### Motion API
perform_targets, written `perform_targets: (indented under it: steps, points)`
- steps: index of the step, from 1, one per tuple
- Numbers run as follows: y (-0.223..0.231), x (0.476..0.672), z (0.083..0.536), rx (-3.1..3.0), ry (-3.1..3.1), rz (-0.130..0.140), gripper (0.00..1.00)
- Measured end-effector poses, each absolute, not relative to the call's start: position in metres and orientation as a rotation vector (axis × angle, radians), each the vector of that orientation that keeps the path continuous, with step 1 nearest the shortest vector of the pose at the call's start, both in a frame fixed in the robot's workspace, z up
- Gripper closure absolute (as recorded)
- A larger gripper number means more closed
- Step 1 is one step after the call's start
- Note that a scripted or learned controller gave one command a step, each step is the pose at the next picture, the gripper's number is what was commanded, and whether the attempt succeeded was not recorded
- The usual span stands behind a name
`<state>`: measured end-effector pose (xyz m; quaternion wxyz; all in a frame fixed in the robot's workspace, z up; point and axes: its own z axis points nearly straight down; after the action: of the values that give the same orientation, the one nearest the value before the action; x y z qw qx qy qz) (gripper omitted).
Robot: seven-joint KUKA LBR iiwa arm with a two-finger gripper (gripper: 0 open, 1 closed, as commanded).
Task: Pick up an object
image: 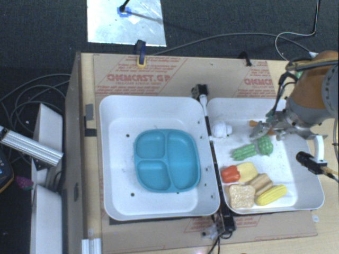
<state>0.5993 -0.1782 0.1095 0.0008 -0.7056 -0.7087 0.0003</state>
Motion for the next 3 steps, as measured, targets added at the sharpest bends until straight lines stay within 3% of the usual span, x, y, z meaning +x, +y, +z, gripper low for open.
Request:
perform_targets:
  steps: [1,2,3]
  points:
    - [-0.202,0.669,0.085,-2.218,-2.229,-0.002,0.0]
    - [-0.202,0.671,0.097,-2.216,-2.237,-0.003,1.0]
    - [-0.146,0.653,0.16,-2.218,-2.231,-0.005,1.0]
